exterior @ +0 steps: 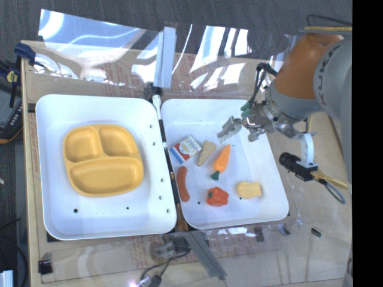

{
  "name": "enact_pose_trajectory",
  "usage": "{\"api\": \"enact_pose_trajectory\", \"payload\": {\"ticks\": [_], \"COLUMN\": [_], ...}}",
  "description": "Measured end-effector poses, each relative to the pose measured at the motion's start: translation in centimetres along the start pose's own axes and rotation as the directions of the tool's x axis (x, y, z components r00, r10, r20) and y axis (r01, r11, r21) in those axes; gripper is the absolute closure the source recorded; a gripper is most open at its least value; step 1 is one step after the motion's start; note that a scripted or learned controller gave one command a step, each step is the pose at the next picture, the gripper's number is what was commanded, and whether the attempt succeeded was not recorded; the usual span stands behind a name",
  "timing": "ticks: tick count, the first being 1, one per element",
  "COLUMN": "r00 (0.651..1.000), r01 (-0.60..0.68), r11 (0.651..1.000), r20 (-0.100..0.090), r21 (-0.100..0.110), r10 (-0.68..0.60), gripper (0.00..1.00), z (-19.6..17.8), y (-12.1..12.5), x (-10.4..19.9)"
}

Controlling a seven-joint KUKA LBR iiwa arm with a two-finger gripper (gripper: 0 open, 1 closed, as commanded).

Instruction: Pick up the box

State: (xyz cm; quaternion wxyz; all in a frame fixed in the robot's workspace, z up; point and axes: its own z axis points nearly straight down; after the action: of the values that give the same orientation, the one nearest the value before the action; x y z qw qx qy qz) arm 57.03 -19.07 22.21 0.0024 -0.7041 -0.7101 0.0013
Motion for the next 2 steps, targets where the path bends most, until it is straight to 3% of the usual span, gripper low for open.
{"api": "enact_pose_trajectory", "payload": {"ticks": [1, 2], "r00": [1.0, 0.995], "r01": [0.02, 0.102], "r11": [1.0, 0.995], "r20": [0.002, 0.014], "r21": [-0.003, -0.01], "r10": [-0.02, -0.101], "gripper": [0.0, 0.0], "z": [11.7, 12.4], "y": [1.9, 3.7], "x": [3.9, 8.3]}}
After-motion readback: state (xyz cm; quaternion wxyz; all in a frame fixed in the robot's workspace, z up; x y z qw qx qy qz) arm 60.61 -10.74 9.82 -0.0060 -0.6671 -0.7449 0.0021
